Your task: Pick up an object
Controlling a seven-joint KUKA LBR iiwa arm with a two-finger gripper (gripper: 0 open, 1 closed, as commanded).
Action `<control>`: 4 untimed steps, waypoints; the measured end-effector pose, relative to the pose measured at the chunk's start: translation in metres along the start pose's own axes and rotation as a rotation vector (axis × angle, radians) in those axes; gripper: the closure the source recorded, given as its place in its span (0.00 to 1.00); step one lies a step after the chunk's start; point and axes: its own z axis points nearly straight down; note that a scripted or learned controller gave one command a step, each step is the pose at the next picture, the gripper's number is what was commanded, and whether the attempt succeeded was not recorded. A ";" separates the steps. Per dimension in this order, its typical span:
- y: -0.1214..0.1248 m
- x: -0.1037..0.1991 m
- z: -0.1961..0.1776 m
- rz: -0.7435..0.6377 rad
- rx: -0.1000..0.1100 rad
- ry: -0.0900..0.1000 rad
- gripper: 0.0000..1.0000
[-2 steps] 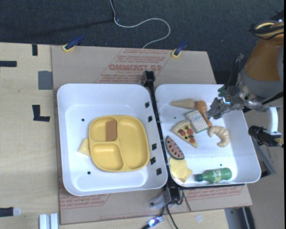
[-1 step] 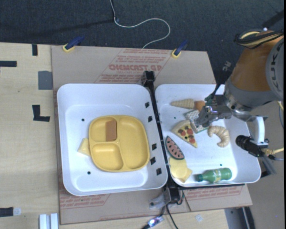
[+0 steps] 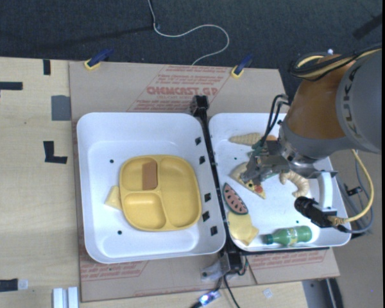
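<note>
Arm (image 3: 324, 108) is in from the right, orange band over the right bin (image 3: 276, 218), gripper (image 3: 256, 169) low over the bin's middle. Can't tell from this angle whether the gripper is released or clenched, and nothing is visibly grasped in it. Closest object is a yellow wedge with red spots (image 3: 256, 187), flat on the bin floor at the gripper's lower edge; can't tell if they're touching. Other items in the right bin: pale cone (image 3: 246, 138) near the far wall just above the gripper, curved beige piece (image 3: 300, 183) to the gripper's right, watermelon slice (image 3: 235, 199) near the divider side, pale yellow-green piece (image 3: 242, 228) just below the watermelon in the near corner, green bottle (image 3: 289, 237) on its side along the near wall. Left bin (image 3: 96, 146): yellow divided plate (image 3: 176, 204) roughly centred, brown slab (image 3: 149, 174) in its upper-left compartment, pale yellow wedge (image 3: 112, 197) on the bin floor against the plate's left edge. Both bins sit side by side on a cardboard sheet (image 3: 179, 88).
</note>
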 end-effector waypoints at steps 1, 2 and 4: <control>-0.008 0.046 -0.013 -0.003 -0.002 0.001 1.00; -0.012 0.055 -0.015 0.000 -0.001 0.000 1.00; -0.020 0.055 -0.001 0.003 0.000 -0.002 1.00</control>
